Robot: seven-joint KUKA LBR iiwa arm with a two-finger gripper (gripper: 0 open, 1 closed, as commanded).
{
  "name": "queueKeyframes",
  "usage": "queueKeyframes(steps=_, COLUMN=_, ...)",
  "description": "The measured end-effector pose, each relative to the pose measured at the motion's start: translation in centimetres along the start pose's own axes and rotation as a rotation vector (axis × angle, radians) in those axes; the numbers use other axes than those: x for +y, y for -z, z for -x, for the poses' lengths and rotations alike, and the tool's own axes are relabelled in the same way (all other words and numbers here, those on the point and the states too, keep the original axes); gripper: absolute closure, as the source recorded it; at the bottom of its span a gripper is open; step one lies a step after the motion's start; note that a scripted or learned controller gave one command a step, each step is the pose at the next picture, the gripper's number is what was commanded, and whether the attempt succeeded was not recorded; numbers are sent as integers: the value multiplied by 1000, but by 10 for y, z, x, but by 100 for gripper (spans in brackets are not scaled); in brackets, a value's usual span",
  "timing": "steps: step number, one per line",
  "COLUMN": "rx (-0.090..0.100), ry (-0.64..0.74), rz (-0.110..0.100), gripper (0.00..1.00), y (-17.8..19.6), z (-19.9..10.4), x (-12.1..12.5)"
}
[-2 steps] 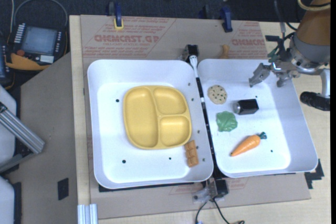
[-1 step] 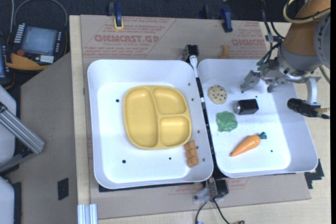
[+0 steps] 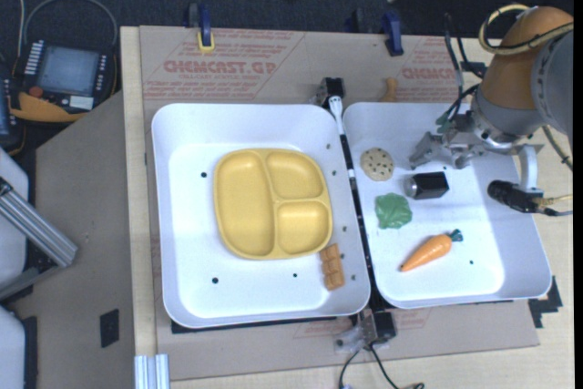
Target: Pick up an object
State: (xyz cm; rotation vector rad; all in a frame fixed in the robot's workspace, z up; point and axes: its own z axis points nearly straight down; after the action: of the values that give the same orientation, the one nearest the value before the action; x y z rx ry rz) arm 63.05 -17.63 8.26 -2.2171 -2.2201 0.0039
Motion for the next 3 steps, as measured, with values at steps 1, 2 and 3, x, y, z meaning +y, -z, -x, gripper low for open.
queueKeyframes(steps=1, rx=-2, ry=0, rz=5, gripper=100, y=13, z=0, x=1)
queueKeyframes(steps=2, rx=-4, ry=0, rz=12, gripper=100, y=66, z=9, x=9)
queueKeyframes(steps=3, rx=-4, ry=-1, rz=13, gripper=100, y=128, z=15, x=9)
